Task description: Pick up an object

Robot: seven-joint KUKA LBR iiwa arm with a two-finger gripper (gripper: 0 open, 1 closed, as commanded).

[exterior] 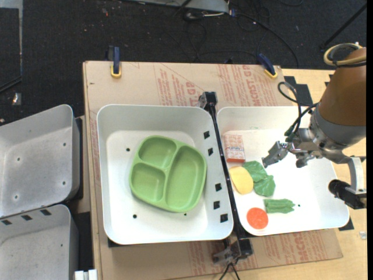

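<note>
Bright, even lighting; sharp focus.

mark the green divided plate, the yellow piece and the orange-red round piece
green divided plate (168,174): camera view, middle of the plate, left bin.
yellow piece (241,179): camera view, its top face, right bin.
orange-red round piece (257,218): camera view, its centre, right bin's near edge.

We log: bins (111,127) white | divided plate (168,173) light green | round piece (257,218) orange-red | lump (241,180) yellow | leafy pieces (260,178) green | arm's band (348,95) orange
</note>
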